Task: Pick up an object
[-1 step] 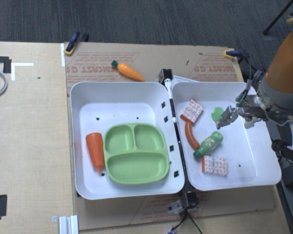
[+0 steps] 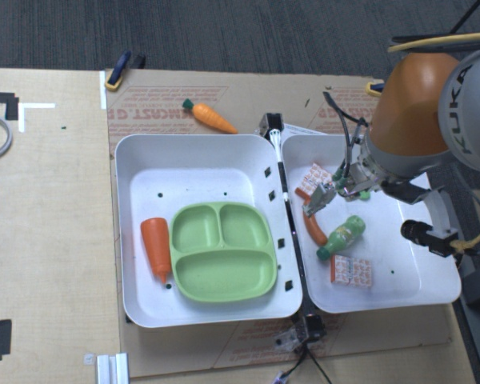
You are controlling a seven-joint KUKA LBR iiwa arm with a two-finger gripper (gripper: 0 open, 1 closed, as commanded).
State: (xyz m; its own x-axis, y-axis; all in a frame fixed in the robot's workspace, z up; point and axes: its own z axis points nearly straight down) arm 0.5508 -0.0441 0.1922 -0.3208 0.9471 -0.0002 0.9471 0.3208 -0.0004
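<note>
My gripper (image 2: 320,201) hangs low over the left part of the right bin (image 2: 432,290), below the arm's orange band. Just under it lies a small orange-red sausage (image 2: 314,229), stretched toward the bin's front. A green bottle (image 2: 342,237) lies tilted beside the sausage on its right. In front of them a red-and-white packet (image 2: 351,271) lies flat. Another red-and-white packet (image 2: 315,174) sits just behind the gripper, partly covered by it. Nothing shows in the gripper's hold.
The left bin (image 2: 136,158) holds a green divided plate (image 2: 224,250) and an orange cylinder (image 2: 155,246) at the plate's left. A toy carrot (image 2: 211,117) lies on the cardboard behind the bins. A black clamp (image 2: 272,125) stands where the bins meet.
</note>
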